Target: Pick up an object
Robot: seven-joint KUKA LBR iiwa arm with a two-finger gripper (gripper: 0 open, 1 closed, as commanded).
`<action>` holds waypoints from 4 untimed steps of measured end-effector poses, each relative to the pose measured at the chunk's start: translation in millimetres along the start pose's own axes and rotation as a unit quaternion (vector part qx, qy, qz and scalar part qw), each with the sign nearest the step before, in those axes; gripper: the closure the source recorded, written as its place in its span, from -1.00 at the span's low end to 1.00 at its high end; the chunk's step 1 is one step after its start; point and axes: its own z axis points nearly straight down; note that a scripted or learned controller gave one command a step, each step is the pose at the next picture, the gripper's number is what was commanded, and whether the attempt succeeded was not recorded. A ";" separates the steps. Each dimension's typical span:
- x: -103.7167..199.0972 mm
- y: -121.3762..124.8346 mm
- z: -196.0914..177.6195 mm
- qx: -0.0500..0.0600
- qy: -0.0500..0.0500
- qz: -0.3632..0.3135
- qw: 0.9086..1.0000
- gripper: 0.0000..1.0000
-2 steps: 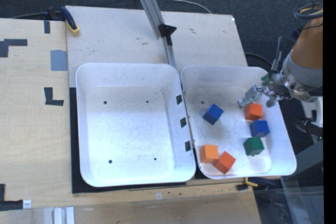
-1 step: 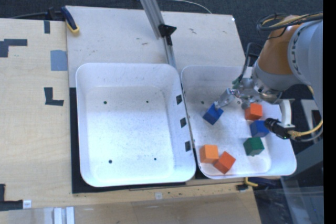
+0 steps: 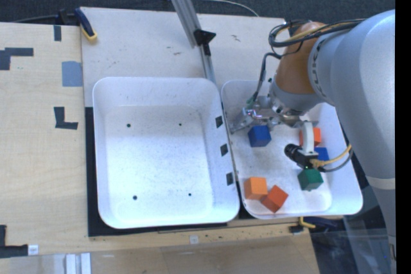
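We are looking at the blue cube in the upper left part of the right bin, right of frame centre, which we judge to be the thing being picked. The tool is sitting directly over it, its metal parts touching or just above the cube's top edge. We cannot tell whether the tool is standing wide or narrow, because the wrist is covering it from this slanted angle, and we are not seeing the cube between anything, so we are not calling it held.

The main risk, as we are judging it, is a miss: the cube is lying near the bin's left wall, so a slightly offset descent could be pushing it against the wall or tipping it rather than closing around it. A grip on one corner could be letting it slip on the lift.

Further out, an orange-and-white piece and a small blue block are lying just to the right, with a green block below them and two orange cubes at the lower left of the bin. Cables hanging by the wrist could be snagging these. The left bin is standing beside it on the surface.
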 end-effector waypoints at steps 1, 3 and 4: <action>-5.2 -32.9 -0.8 0.001 -0.001 0.004 1.000 -1.00; -2.0 -43.1 -105.7 -0.004 -0.001 0.003 1.000 1.00; 73.3 -97.2 -100.1 0.002 0.001 0.000 1.000 1.00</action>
